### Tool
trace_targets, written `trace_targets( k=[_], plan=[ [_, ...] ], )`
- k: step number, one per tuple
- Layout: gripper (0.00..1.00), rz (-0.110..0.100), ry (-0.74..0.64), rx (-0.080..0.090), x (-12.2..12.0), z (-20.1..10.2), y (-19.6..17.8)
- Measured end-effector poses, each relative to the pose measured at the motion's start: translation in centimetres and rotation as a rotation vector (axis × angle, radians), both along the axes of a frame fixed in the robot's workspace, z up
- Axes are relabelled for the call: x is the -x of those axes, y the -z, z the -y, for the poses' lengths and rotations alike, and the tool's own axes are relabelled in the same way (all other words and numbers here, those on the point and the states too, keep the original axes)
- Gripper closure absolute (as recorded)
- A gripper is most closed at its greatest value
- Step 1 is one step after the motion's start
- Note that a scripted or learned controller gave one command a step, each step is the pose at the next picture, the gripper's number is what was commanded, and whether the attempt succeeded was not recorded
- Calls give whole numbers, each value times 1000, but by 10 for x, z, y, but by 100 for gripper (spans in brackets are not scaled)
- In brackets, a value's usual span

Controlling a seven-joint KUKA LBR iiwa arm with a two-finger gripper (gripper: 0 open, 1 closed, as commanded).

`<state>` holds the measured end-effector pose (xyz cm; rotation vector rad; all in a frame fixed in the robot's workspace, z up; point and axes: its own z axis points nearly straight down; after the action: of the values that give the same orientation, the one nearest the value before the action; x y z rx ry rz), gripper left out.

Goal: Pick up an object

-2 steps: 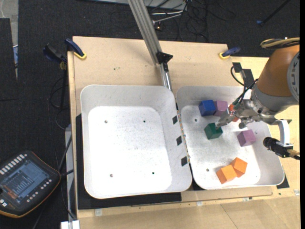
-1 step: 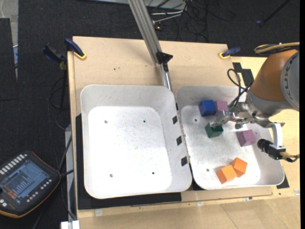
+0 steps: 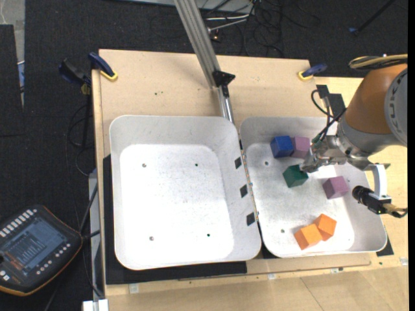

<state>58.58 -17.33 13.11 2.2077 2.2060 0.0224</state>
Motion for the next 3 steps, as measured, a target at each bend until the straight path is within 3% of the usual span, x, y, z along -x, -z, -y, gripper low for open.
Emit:
trace_targets(
  k=[1,2,3],
  plan=[
    [100,-19,-3,-2,2,0,-44],
    [100,-17,-3,-1,7,4,-105],
    [100,-19,-4,-2,5,4,-144]
  ],
)
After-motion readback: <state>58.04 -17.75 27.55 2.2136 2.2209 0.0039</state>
